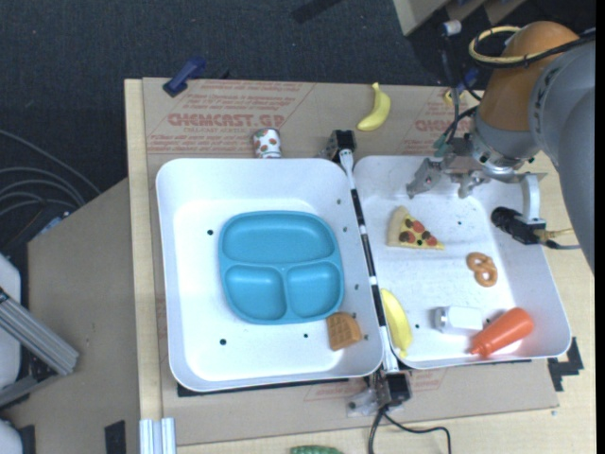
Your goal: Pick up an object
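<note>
Where the arm [544, 83] reaches in from the right of the camera view, its tool [442, 180] hangs over the far part of the right bin [544, 282], with 2 grey fingers [420, 183] spread fairly wide and nothing between them. An orange band [520, 78] sits just above the wrist.

Closest to the tool is a pizza slice [412, 230], lying flat on the bin floor just nearer the camera than the fingertips and apart from them. Further toward the camera and to the tool's right lies a small pretzel [482, 269]. Beyond that, near the bin's near edge, an orange carrot [501, 332] lies tilted, touching or just beside a small white block [458, 319]. A yellow banana [396, 321] lies along the bin's left wall, well apart from the tool.

Left of the tool, across the divide between the 2 bins, the left bin [184, 253] holds a blue 3-compartment plate [281, 265], with a tan waffle-like piece [344, 330] just past its near right corner.

Behind the bins, on the brown desk [227, 116], a second banana [374, 110] lies to the tool's left and farther back. A small spotted toy [267, 142] stands further left, near the left bin's rear rim, and a blue object [183, 77] lies at the desk's far left corner.
</note>
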`<state>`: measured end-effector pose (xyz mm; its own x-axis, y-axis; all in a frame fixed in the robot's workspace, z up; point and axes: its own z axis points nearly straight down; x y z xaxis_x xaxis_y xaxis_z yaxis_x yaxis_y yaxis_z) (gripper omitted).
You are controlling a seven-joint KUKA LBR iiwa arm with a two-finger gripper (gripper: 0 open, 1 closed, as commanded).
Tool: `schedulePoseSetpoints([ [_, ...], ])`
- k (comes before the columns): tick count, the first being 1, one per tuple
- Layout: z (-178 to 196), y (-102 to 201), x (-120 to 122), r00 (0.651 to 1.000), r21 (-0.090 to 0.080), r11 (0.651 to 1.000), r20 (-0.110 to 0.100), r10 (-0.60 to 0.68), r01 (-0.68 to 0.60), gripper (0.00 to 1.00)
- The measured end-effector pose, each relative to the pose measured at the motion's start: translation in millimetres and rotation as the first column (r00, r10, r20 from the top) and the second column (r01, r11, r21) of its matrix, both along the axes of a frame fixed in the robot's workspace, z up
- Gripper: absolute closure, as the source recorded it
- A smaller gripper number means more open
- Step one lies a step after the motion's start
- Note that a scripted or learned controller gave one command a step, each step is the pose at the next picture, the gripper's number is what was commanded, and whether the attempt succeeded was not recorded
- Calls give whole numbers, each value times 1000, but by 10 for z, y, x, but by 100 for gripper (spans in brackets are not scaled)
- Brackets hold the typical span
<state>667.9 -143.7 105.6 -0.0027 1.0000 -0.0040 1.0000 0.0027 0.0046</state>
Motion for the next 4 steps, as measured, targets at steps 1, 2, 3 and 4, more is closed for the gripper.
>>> schedulePoseSetpoints([
  [1, -211, -146, -93, 1000, 4, 1000, -8, -3, 3, 0],
  [2, -104, -142, -85, 1000, 3, 1000, -6, -2, 2, 100],
  [3, -106, -142, -86, 1000, 3, 1000, -6, -2, 2, 0],
  [4, -2, -140, -78, 1000, 2, 1000, -3, -2, 2, 100],
])
